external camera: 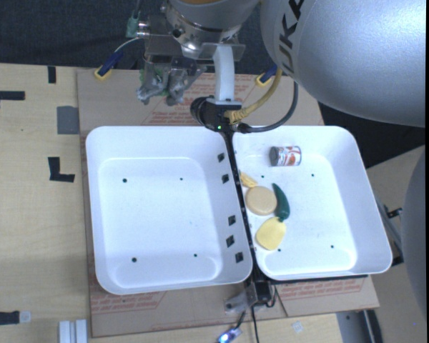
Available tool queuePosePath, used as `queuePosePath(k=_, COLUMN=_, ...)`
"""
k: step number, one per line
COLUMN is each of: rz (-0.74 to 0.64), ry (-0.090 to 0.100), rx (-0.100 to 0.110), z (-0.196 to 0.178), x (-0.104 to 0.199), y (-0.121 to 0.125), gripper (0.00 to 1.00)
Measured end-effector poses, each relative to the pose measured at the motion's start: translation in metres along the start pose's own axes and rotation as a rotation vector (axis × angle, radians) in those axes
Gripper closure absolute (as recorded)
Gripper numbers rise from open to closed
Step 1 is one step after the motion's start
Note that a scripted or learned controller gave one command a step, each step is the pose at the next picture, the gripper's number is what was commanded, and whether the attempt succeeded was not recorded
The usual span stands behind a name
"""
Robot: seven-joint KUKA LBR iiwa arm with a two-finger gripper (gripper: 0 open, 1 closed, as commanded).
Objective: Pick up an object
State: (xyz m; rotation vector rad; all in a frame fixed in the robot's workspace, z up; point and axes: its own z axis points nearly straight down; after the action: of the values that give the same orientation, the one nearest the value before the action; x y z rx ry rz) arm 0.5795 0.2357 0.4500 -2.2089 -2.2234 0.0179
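My gripper (161,91) hangs high above the bench, over the back edge of the left bin (104,191), with nothing visible between its metal fingers. The right bin (357,191) holds a small red and white can (286,156) lying on its side near the back. Near that bin's left wall lie a tan round disc (260,201), a dark green pepper-shaped piece (280,200) leaning against it, a yellow lemon-shaped piece (269,234) in front, and a small pale yellow piece (248,181) behind.
The grey arm and its orange band fill the top right of the view. A black divider with clips (231,191) runs between the bins. Cables (264,116) hang near the back of the divider. Cardboard (114,106) underlies both bins.
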Motion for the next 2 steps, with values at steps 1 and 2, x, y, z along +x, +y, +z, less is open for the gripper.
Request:
queuePosePath(k=1, rz=0.005, ry=-0.005, rx=0.006, z=0.199, x=-0.002, y=-0.017, gripper=1.00)
queuePosePath(k=2, rz=0.002, ry=0.009, rx=-0.025, z=0.052, x=-0.001, y=-0.044, gripper=1.00)
